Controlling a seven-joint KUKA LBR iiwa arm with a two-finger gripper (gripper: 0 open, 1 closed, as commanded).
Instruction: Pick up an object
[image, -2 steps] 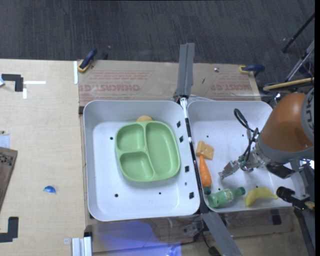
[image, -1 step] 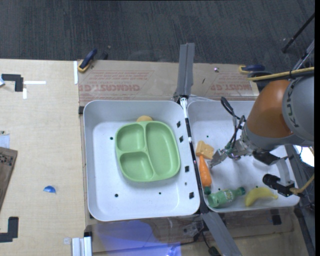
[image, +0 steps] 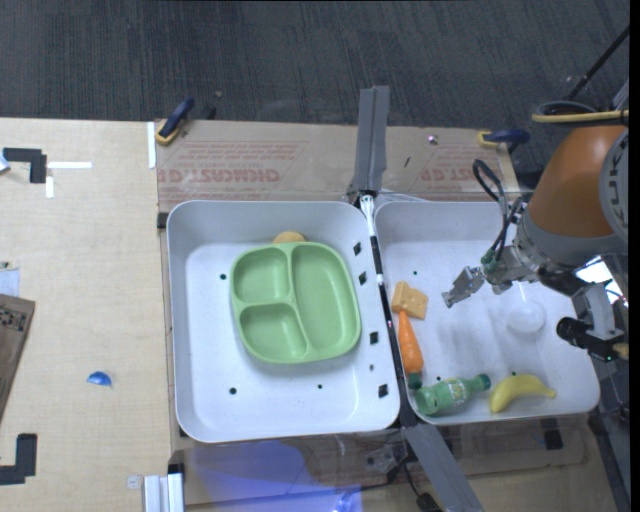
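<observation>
My gripper (image: 462, 288) hangs over the middle of the right bin (image: 560, 225), tilted toward the left, with no object seen in it. Just to its left lies a yellow cheese wedge (image: 409, 299), apart from the gripper. An orange carrot (image: 409, 343) lies below the wedge along the bin's left wall. A green bottle (image: 451, 393) lies on its side at the front edge, and a yellow banana (image: 520, 390) rests to its right. A pale white round object (image: 524, 320) sits on the bin floor under the wrist.
The left bin (image: 195, 330) holds a green divided plate (image: 297, 301) with a small yellow-orange item (image: 289, 238) peeking out behind it. A grey divider post (image: 371, 140) rises between the bins. The arm's orange band (image: 580, 185) stands over the right bin's back right corner.
</observation>
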